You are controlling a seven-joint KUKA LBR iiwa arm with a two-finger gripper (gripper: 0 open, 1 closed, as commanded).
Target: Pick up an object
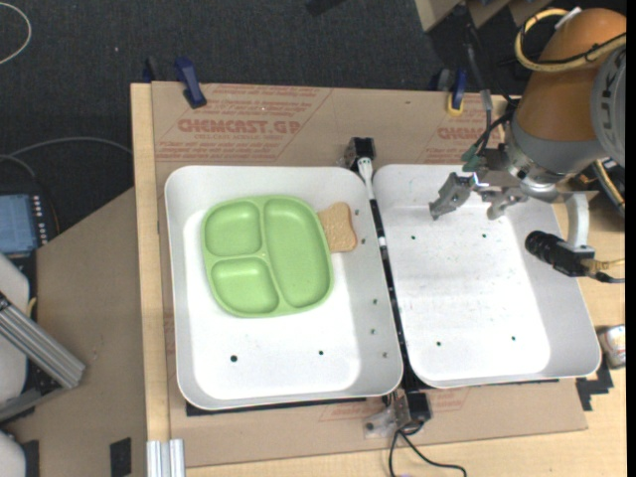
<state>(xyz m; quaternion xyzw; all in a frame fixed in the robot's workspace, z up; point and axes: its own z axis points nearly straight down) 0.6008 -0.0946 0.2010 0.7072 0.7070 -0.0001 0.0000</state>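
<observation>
My fingers (467, 195) sit in the upper part of the right bin (556, 351), spread apart with nothing between them, hovering near the bin's top rim at upper right of the frame. My arm (571, 78) comes in from the upper right corner. Below and left of my fingers the right bin's floor is bare white, lots of free room toward its lower edge.

The left bin (268, 361) holds a green divided plate (266, 256) in its upper-middle area, with open floor below it and along the bin's lower rim. A tan toast-like piece (341, 229) lies at the plate's right edge, touching it, close to the bin's right rim and the seam between bins. Both bins rest on the tabletop (258, 117), rims side by side.
</observation>
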